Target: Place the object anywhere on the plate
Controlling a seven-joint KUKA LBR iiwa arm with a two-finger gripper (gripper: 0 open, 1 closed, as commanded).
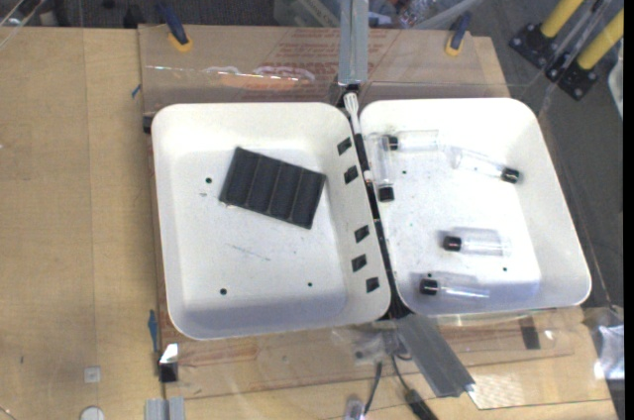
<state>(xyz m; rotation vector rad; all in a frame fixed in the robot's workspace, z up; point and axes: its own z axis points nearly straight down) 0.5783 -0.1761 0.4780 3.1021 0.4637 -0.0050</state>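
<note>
The tabletop (69, 210) carries two shallow white bins side by side, the left bin (198, 309) and the right bin (555, 250), whose inner walls touch along a line running from the far edge toward the near edge. In the left bin lies one dark ribbed plate (272, 187), flat on the floor of the bin, toward its far half. Its long axis is slanted from upper left to lower right in the camera view. Everything loose lies in the right bin, on the side the arm reaches in from, so any carry has to run leftward over the shared walls to reach the plate. I count five small clear vials with black caps, though the fifth is harder to make out. One vial by the far wall (411, 143) lies roughly crosswise, and a second vial (485, 165) slants just right of it. A third vial (474, 243) lies crosswise near the middle, and a fourth vial (451, 287) lies crosswise at the near wall. A fifth vial (379, 172) lies lengthwise against the divider, nearest the plate. None touches another, and all are well apart from the plate. Which one is the object to be carried cannot be told. Whether the gripper is apart, together or clamped on anything cannot be told either. Five small dark tabs (351, 174) dot the left bin's inner wall.
</note>
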